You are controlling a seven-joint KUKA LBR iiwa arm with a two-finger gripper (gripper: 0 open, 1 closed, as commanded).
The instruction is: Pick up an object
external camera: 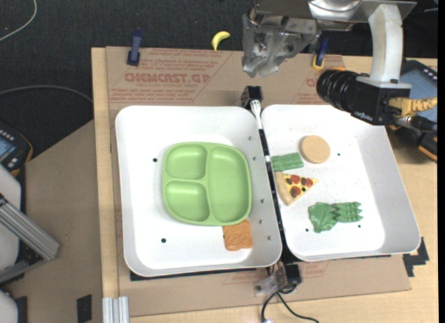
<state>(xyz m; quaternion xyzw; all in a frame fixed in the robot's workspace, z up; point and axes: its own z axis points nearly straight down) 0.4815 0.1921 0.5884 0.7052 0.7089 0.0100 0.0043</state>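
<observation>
My gripper [265,61] hangs high over the back of the bench, above the seam between the two bins, with nothing visible between its fingers. In the right bin [375,238] lie a round tan cookie [316,149], a green strip [286,162], a pizza slice [296,185] and a green leafy toy [334,215]. The left bin [135,176] holds a green divided plate [206,183] and an orange toast-like piece [238,235] at its front right.
A black camera [354,96] on a white mount juts over the right bin's back edge. A small yellow banana [220,38] and blue clamps [133,48] sit on the cardboard behind the bins. A black clip [252,96] marks the seam's back end.
</observation>
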